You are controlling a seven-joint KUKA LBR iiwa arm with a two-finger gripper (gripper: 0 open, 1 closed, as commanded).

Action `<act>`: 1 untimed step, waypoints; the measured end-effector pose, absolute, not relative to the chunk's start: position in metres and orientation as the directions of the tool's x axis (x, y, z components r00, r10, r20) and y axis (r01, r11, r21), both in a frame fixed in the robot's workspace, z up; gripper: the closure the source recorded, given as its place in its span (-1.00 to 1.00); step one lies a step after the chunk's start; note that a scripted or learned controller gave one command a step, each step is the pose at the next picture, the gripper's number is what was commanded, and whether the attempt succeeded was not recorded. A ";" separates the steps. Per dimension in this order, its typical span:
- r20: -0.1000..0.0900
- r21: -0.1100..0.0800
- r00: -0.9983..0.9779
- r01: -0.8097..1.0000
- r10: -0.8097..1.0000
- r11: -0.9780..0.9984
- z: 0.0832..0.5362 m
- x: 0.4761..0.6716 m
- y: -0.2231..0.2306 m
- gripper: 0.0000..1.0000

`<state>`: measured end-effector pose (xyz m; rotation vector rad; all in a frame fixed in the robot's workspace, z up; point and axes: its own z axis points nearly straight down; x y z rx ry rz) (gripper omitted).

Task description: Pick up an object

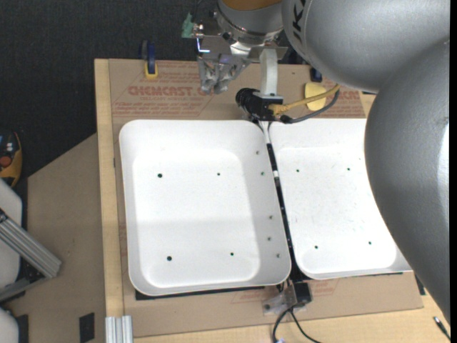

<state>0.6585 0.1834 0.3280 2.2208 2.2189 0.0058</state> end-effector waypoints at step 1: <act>-0.002 -0.010 -0.003 1.000 1.000 0.003 0.240 0.665 0.221 1.00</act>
